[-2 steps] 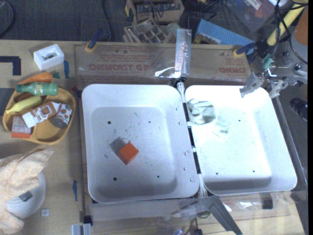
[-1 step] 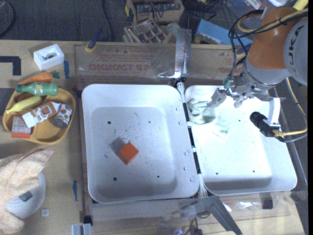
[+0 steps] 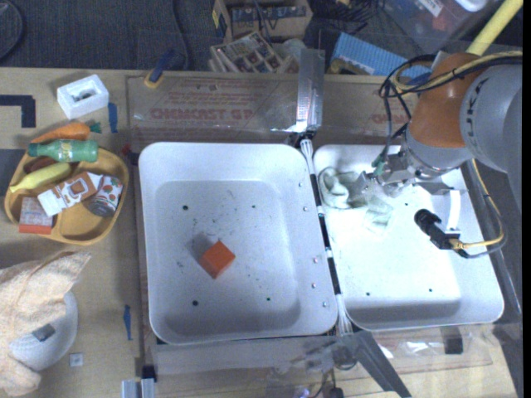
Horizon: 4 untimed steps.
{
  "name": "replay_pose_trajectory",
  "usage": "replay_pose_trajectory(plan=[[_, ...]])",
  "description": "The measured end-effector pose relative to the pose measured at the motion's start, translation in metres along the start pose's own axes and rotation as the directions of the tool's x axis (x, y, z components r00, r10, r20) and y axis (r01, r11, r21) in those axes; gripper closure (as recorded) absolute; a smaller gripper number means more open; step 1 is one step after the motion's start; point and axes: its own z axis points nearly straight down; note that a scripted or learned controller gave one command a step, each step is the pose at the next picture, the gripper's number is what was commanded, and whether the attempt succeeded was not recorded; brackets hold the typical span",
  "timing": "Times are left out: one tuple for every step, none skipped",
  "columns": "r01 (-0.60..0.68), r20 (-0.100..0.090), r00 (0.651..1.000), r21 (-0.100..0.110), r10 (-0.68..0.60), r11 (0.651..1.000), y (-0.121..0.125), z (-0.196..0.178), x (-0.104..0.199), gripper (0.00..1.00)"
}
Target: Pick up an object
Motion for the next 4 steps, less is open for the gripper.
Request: replay_pose_trajectory(plan=[[0.031, 0.0, 1.0, -0.001, -0.031, 1.0, -0.021, -0.001, 0.002, 0.0], [0.072, 0.003, 0.997, -0.001, -0.072, 0.997, -0.028, -0.001, 0.017, 0.0], [0.079, 0.002, 0.997, -0.003, -0.079, 0.997, -0.041, -0.002, 0.02, 0.0], [0.075, 0.002, 0.997, -0.007, -0.075, 0.997, -0.04, -0.012, 0.019, 1.0]])
